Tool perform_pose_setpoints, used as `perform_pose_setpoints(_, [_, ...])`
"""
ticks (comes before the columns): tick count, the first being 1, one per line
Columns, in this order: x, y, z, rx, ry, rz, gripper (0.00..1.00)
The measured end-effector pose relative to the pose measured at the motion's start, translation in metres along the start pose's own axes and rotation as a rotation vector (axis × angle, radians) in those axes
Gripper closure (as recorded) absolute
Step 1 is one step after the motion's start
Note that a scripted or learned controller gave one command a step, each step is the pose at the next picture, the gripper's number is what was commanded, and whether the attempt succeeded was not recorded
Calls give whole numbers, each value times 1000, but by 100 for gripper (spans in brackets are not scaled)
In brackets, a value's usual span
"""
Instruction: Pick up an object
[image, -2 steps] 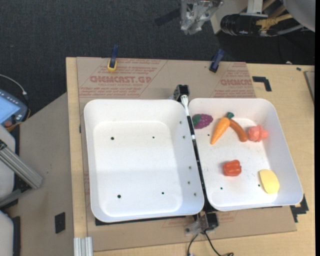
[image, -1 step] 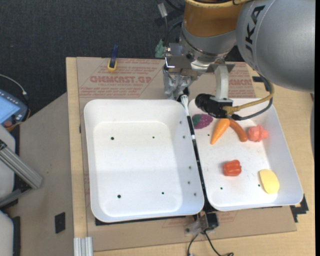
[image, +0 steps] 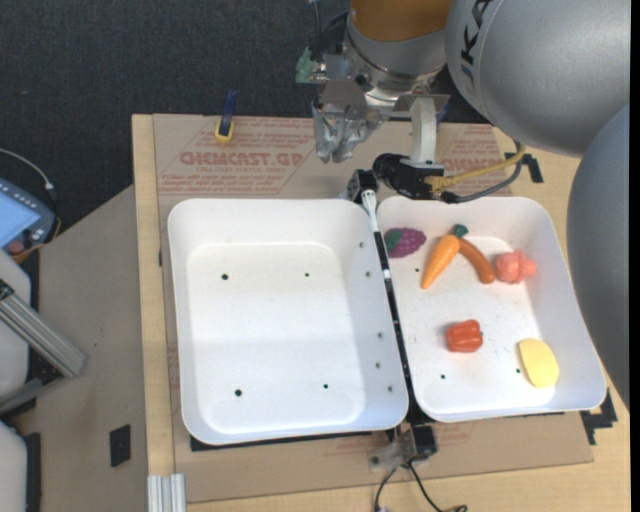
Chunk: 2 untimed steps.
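Note:
The right bin holds several toy foods: a purple grape bunch at its far left corner, an orange carrot lying at a slant, an orange-brown sausage beside it, a pink lump, a red pepper and a yellow lemon near the front right. My gripper hangs above the cardboard behind the bins, over the far edge between them, with nothing seen between its fingers. It stands well back from the grapes.
The left bin sits beside the right one on a cardboard sheet. A small yellow and blue clip stands on the cardboard's far left. The grey arm fills the upper right.

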<state>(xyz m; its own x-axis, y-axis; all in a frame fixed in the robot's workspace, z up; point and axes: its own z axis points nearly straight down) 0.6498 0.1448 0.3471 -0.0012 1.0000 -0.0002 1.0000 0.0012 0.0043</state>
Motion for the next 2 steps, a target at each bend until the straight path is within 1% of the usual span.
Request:
perform_pose_setpoints(1, [-40,-57,169,22,-3,6,100])
perform_pose_setpoints(2, [-132,-94,162,11,0,7,100])
